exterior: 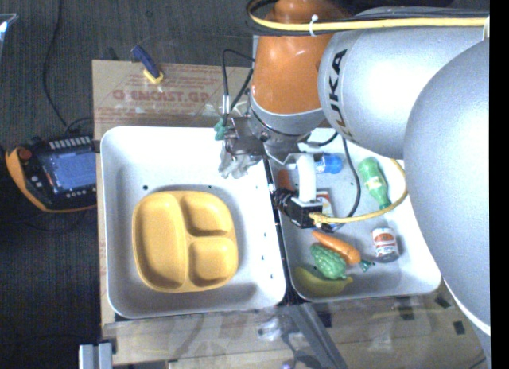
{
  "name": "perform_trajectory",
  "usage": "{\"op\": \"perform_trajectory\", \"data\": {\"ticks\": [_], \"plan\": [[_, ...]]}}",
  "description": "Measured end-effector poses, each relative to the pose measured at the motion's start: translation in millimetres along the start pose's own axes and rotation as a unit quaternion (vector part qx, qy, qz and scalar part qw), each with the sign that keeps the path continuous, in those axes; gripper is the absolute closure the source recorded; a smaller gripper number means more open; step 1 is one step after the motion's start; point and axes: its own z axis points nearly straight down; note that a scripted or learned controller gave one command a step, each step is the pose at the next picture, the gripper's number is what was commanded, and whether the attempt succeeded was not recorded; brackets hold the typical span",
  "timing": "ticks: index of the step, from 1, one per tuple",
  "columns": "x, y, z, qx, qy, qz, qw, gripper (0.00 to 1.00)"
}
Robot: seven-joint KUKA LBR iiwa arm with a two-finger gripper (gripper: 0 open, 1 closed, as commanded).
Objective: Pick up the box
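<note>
KUKA lettering runs down grey arm (pixel 398 81), partly cut by orange band. Faint red print on cardboard sheet (pixel 159 97) behind bins, not readable. Gripper (pixel 233 161) hangs over left bin (pixel 119 200), near its back right corner; finger state cannot be told. Box (pixel 318 198) in right bin (pixel 413 276), mostly hidden beneath wrist; orientation unclear. Yellow 3-compartment tray (pixel 187 240) in left bin. Can (pixel 385 244), green bottle (pixel 374 180), carrot (pixel 334 244), banana (pixel 322 281) nearby.

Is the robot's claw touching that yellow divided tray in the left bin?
Apart. In the camera view, the gripper sits above the yellow tray, with bare white bin floor visible between them.
</note>
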Motion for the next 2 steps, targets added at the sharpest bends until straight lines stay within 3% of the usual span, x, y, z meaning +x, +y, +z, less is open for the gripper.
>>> {"op": "perform_trajectory", "data": {"ticks": [1, 2], "plan": [[95.7, -28.1, -12.6, -0.001, 0.000, 0.071, 0.9975, 1.00], [117.0, -68.0, 50.6, 0.001, -0.001, 0.110, 0.9939, 1.00]]}}
